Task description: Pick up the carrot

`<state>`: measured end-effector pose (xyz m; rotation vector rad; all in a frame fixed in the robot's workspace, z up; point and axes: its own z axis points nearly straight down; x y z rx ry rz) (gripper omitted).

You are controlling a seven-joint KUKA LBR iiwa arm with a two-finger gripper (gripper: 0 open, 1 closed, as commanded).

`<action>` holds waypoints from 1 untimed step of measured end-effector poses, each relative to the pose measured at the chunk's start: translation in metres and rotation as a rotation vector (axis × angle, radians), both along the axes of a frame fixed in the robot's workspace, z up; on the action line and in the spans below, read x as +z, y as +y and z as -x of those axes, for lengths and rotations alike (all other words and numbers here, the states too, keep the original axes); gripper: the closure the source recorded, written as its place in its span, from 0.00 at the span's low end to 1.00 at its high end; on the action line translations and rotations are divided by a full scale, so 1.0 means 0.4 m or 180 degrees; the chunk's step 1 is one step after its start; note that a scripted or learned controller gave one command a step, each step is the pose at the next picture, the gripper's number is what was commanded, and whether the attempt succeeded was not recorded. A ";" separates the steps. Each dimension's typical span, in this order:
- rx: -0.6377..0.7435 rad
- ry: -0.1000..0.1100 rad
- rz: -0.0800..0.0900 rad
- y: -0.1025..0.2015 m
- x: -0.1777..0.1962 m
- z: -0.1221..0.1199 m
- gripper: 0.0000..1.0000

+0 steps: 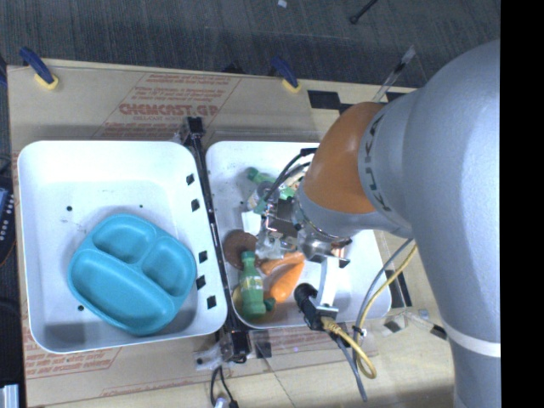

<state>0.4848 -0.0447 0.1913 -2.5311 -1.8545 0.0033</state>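
Hovering: arm (399, 160) over carrot (285, 277), rt bin (223, 168).

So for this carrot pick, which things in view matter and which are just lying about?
Part of the job:
- carrot, in the right bin
- gripper, above the carrot

Just lying about:
- green bottle beside the carrot
- brown round item
- blue divided plate in the left bin
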 end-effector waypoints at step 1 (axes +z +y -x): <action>0.1896 0.0015 -0.0009 -0.124 -0.199 -0.011 1.00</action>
